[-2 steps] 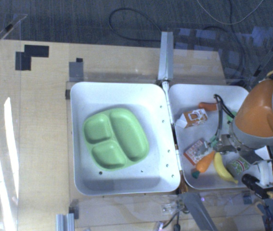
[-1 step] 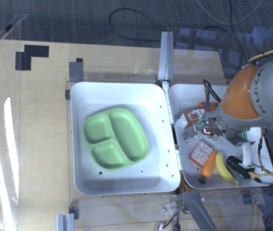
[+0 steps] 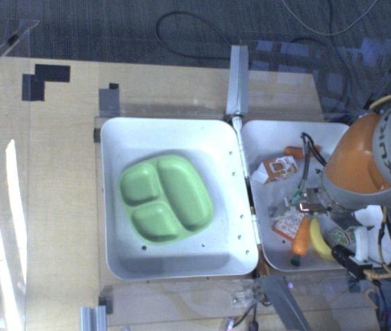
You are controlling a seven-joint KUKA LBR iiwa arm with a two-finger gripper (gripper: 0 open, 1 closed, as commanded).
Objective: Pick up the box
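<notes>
Low at the bench's near edge, below my gripper [image 3: 308,200], some clamp hardware [image 3: 250,301] sits under the seam between the two bins.

Camera view, notes. My arm [image 3: 364,164] comes in from the right, orange band over the right bin [image 3: 264,254]. The gripper hangs inside that bin, above its clutter. Whether it is released or clenched I cannot tell; the wrist and cabling cover that part.

Just up and left of my gripper: a small box [image 3: 279,167], orange and white print, lying flat near the bin's left wall, apart from the tool. Nothing shows it gripped. A second printed packet [image 3: 286,224] lies just below the tool. Beside that packet, lower right of me, a carrot [image 3: 301,236] points toward the near rim, and a banana [image 3: 319,243] lies alongside the carrot on its right. An orange item [image 3: 293,152] pokes out above the box, partly hidden; what it is I cannot make out.

Well to my left, across the divider, the left bin [image 3: 119,261] holds a green three-compartment tray [image 3: 167,198], tilted diagonally.

Far beyond, black cables [image 3: 188,33] loop over the dark floor.
</notes>
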